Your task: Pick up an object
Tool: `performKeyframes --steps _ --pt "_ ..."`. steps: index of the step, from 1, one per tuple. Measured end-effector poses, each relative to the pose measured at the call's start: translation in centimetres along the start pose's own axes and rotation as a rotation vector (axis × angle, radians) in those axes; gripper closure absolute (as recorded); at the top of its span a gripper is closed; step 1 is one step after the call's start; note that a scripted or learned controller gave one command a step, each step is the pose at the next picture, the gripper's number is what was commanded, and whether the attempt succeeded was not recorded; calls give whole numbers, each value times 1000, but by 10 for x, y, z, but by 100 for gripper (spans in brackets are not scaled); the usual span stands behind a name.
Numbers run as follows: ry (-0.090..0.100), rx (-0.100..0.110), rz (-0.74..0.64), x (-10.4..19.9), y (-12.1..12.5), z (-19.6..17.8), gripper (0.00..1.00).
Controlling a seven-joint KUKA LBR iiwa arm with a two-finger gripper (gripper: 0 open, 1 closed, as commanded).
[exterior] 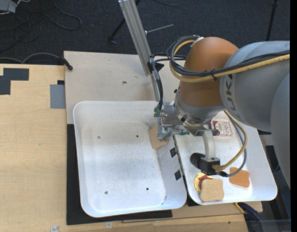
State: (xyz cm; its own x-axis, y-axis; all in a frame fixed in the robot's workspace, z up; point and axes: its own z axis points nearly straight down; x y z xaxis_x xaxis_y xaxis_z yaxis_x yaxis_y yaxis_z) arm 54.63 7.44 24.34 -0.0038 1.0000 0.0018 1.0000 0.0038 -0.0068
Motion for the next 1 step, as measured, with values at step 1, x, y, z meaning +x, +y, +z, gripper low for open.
performKeyframes --steps 1 --pt "-2 -1 6 -3 1 0 0"
